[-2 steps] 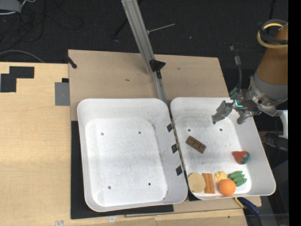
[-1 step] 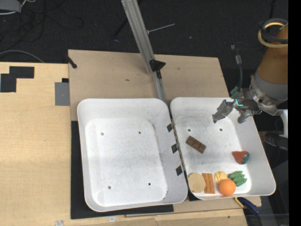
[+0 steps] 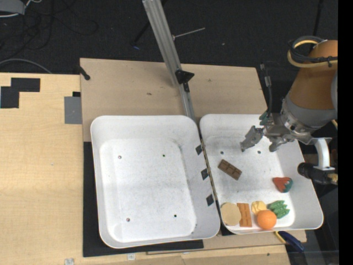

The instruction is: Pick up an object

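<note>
My gripper (image 3: 261, 142) hangs over the upper middle of the right bin (image 3: 220, 127), its two fingers spread open with nothing between them. A brown chocolate-bar piece (image 3: 229, 169) lies on the bin floor below and to the left of the gripper. A red and green strawberry-like piece (image 3: 283, 184) lies near the bin's right side. Along the front wall sit a tan round slice (image 3: 230, 213), an orange-brown slab (image 3: 245, 215), a small yellow piece (image 3: 258, 206), an orange ball (image 3: 266, 220) and a green piece (image 3: 279, 208).
The left bin (image 3: 110, 127) stands beside the right one, joined by black clips (image 3: 204, 174). A slanted aluminium rail (image 3: 168, 51) runs down to the bins' back edge. The arm's orange band (image 3: 311, 87) sits at the right.
</note>
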You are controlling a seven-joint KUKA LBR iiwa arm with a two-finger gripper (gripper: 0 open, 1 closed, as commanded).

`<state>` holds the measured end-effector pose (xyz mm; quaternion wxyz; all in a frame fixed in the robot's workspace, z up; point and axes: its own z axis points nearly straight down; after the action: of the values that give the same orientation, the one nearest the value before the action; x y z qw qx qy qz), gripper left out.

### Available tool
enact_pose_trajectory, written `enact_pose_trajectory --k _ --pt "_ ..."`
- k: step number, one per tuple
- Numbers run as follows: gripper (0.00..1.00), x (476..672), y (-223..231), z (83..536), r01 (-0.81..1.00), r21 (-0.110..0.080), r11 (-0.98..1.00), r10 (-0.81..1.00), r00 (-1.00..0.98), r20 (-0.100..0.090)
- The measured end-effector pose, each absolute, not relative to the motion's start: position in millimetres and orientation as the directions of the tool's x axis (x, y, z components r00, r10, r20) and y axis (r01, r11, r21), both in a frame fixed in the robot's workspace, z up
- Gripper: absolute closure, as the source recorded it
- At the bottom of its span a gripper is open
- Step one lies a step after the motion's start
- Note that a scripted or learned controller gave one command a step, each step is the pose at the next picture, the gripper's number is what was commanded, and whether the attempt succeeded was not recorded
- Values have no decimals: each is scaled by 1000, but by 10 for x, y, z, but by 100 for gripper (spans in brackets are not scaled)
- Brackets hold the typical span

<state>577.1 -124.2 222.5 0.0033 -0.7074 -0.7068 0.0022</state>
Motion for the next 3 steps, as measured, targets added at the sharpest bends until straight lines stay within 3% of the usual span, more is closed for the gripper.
enact_pose_trajectory --k 2,3 --pt "0 5629 -1202 1167 1000 -10 -1 1000 1 2" --pt "100 5642 -1228 1300 1000 -5 -8 1000 8 1"
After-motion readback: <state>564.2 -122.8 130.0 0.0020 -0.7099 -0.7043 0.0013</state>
